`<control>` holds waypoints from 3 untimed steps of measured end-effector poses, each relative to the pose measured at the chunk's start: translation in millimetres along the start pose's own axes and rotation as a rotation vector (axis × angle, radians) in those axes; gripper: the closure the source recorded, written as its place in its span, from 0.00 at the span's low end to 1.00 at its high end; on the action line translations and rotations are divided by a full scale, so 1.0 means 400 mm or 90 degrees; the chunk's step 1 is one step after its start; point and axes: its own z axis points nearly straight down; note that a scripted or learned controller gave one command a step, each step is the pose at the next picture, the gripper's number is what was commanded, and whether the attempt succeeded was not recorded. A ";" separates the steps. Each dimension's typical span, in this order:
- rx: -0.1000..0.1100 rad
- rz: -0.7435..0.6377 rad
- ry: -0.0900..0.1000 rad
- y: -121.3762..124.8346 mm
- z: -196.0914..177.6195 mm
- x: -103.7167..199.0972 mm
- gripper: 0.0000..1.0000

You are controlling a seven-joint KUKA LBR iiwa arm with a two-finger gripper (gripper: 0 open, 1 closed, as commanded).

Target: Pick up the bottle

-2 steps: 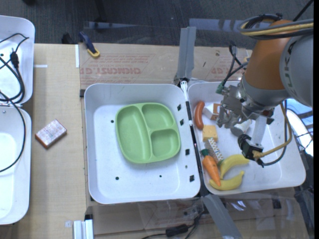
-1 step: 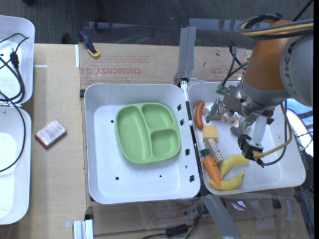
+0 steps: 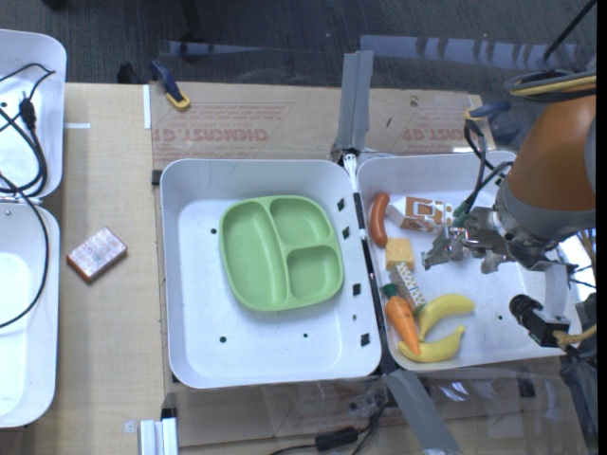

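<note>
The gripper [image 3: 453, 250] hangs low in the right bin [image 3: 493, 347], beside the box [image 3: 424, 213] and above the bananas [image 3: 438, 327]; its state cannot be told. Where the bottle lies is unclear, perhaps under the arm [image 3: 555, 173]. The step seems to be the approach, and next the gripper must find the bottle

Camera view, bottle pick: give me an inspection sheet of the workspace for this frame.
Surface: wooden bench; white left bin and right bin side by side; cardboard sheet behind them.
Job's things: nothing seen that reads as a bottle.
Clutter: green divided plate in left bin; sausage, carton, cheese block, carrot, two bananas in right bin.
Grippers: gripper over right bin, beside the carton.
Cables: black arm cables; more cables far left.
Surroundings: small box on bench, clamp.
</note>
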 end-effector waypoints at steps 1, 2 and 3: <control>-0.008 -0.027 0.002 0.008 0.285 -0.153 0.00; -0.002 -0.021 0.000 -0.057 -0.141 -0.012 0.00; 0.000 0.294 0.000 -0.073 -0.063 0.111 0.00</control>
